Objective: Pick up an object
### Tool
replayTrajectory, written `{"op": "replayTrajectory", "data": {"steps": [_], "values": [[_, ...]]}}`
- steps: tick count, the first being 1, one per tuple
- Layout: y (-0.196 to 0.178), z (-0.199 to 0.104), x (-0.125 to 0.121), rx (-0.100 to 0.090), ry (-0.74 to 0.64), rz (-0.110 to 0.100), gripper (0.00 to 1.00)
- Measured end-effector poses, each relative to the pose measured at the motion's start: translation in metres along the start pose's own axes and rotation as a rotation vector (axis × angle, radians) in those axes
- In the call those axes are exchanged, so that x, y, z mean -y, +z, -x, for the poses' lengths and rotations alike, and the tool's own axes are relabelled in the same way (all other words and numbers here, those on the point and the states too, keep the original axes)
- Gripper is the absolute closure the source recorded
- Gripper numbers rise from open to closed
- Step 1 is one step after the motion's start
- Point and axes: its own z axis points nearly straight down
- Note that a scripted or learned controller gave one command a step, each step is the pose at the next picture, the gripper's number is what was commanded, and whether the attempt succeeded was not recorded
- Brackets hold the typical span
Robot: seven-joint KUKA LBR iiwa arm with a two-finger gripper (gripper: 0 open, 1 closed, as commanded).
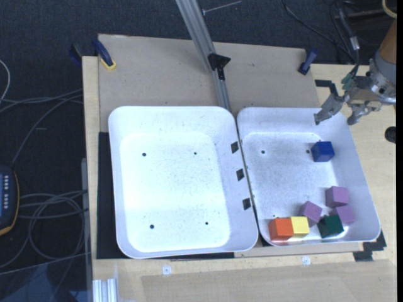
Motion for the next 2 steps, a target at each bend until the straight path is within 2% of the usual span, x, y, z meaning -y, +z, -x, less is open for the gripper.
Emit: {"op": "replayTrajectory", "data": {"steps": [1, 2], "values": [[0.000, 0.000, 0.000, 0.001, 0.000, 0.000, 0.00], [0.045, 0.005, 0.006, -0.001, 0.002, -0.005, 0.00]]}}
